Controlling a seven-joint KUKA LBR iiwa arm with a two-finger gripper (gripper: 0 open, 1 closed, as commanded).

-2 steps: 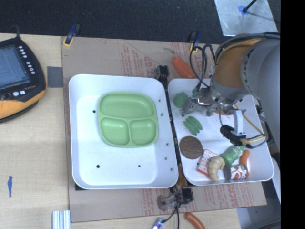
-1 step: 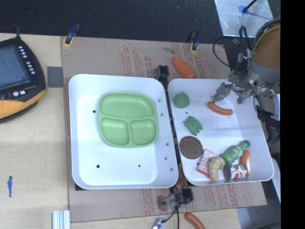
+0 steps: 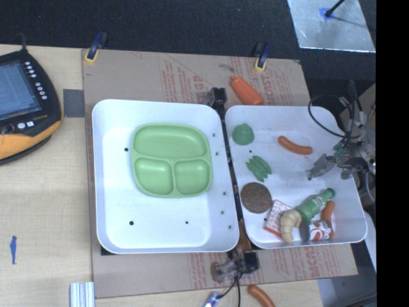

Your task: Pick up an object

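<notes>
Sausage [image 3: 295,146] lies loose in right bin [image 3: 300,117], upper middle, just left of gripper [image 3: 317,169]. Finger state: cannot tell. Green bottle [image 3: 314,204], croissant [image 3: 289,224], brown disc [image 3: 256,197] crowd the lower part.

Camera view from above: the gripper [image 3: 321,167] hangs over the right side of the right bin [image 3: 291,117], holding nothing; whether its fingers are open cannot be told. To its upper left lies a sausage [image 3: 295,146]; farther left are a green round piece [image 3: 243,134], a green ridged piece [image 3: 259,167] and a brown disc [image 3: 255,197]. Just below it a green bottle [image 3: 314,205] lies beside a croissant [image 3: 289,224], and well to its left the left bin [image 3: 115,229] holds a green divided plate [image 3: 171,160].
</notes>
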